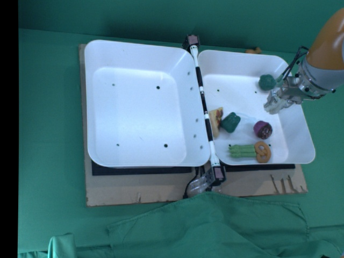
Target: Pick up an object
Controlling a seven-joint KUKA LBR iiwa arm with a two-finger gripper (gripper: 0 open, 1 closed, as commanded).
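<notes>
The right bin (293,144) holds several toy foods. A dark green piece (266,81) lies near its far right side. Another green piece (230,122) sits mid-bin next to a tan and red wedge (217,119) at the divider. A purple piece (262,129), a green asparagus bundle (243,151) and an orange pretzel (263,152) lie toward the front. My gripper (273,105) hangs over the right part of this bin, just in front of the dark green piece and behind the purple one, touching neither.
The left bin (102,58) lies beside the right one, parted by a black and white bar (203,104). Both rest on a cardboard sheet (134,195). Green cloth (215,224) is bunched at the front. A small orange thing (253,50) sits behind the right bin.
</notes>
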